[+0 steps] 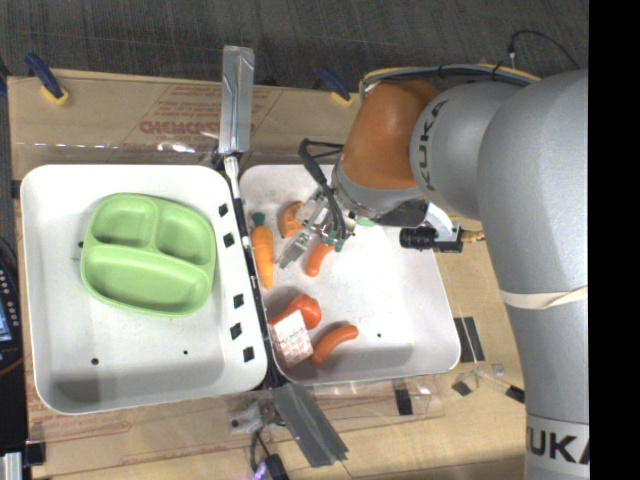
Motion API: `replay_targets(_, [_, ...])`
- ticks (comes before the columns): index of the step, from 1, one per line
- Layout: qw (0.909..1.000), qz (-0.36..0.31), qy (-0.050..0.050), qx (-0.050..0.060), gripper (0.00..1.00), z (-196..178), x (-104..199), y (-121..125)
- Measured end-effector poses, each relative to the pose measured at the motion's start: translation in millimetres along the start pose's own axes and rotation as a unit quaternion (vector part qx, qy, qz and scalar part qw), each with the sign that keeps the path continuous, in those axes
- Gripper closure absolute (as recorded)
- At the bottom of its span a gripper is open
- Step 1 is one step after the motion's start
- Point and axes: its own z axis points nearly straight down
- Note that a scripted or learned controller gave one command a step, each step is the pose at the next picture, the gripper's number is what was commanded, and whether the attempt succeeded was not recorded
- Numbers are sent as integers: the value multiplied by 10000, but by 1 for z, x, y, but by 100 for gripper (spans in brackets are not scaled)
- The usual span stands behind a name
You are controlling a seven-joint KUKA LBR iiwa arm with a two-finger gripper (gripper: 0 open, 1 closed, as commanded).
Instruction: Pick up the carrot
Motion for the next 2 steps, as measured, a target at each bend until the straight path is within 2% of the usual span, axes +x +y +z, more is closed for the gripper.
replay_targets(1, [9856, -1688, 31, -4, 0, 0, -18, 11])
replay_targets(2, [9926, -1216, 9, -17, 0, 0, -5, 9])
